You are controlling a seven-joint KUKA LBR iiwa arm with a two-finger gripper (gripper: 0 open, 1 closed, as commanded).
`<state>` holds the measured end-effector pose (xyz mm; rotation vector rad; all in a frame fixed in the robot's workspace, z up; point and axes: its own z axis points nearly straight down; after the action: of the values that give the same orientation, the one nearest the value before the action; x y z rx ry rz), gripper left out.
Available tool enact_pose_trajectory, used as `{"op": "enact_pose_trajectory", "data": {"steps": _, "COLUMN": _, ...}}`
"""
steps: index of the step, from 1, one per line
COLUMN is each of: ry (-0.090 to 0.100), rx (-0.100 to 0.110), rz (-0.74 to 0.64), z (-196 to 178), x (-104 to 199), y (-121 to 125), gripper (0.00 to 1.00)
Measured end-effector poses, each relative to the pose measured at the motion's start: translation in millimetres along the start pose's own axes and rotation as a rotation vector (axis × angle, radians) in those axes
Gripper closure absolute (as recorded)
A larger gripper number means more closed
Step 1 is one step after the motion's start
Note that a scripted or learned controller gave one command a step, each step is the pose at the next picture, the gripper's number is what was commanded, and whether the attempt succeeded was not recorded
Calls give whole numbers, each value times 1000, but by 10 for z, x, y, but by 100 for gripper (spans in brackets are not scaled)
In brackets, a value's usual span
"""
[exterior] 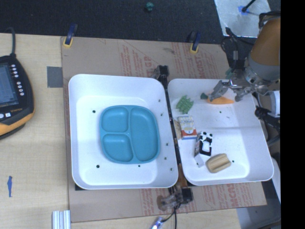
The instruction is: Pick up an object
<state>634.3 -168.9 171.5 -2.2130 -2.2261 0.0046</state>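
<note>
With my hand [228,90] spread wide over the orange piece [222,99] at the far side of the right bin [257,142], I'd centre both fingers on it, press down, then close before lifting.

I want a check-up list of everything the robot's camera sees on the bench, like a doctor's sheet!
Surface: cardboard sheet held by clamps, bearing the left bin and right bin.
Job's things: in the right bin, an orange piece, green leafy piece, small packet, black-and-white toy, tan block.
Clutter: blue divided plate in the left bin.
Grippers: gripper low over the orange piece; grip not clear.
Cables: dark cable by the handheld controller.
Surroundings: dark floor with a small green thing.
</note>
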Motion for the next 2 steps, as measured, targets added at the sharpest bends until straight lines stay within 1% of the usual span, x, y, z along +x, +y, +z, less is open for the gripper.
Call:
{"op": "enact_pose_trajectory", "data": {"steps": 1, "ry": 0, "rx": -2, "rz": 0, "z": 700, "x": 629, "y": -566, "gripper": 0}}
{"op": "enact_pose_trajectory", "data": {"steps": 2, "ry": -2, "rx": -14, "rz": 1, "z": 757, "x": 532, "y": -1075, "gripper": 0}}
